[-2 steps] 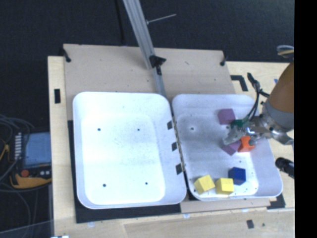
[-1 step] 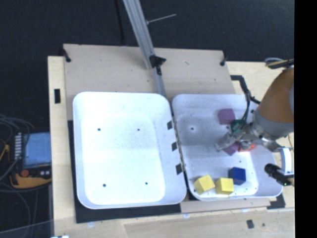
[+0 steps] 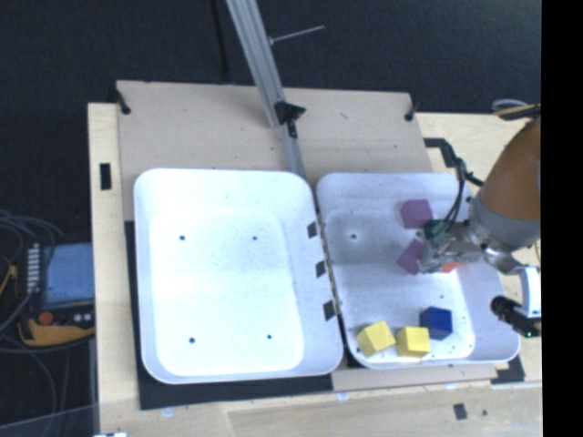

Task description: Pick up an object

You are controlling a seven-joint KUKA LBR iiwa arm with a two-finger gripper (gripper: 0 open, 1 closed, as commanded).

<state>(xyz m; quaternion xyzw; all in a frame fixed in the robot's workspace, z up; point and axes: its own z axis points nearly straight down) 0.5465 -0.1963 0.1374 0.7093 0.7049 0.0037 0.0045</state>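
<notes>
My gripper (image 3: 434,247) is low in the right bin (image 3: 364,198), reaching in from the right. It sits right beside a purple block (image 3: 409,259), which lies just to its left; whether they touch I cannot tell. A second purple block (image 3: 416,213) rests a little farther back. A small red patch (image 3: 448,266) shows just under the gripper. Near the bin's front lie a blue cube (image 3: 437,321) and two yellow blocks (image 3: 375,338) (image 3: 414,340).
The left bin (image 3: 223,271) stands beside the right one, with black clips along the shared edge. A slanted metal rail (image 3: 260,57) rises behind the bins. Cables and a blue box (image 3: 68,276) sit off the bench at the left.
</notes>
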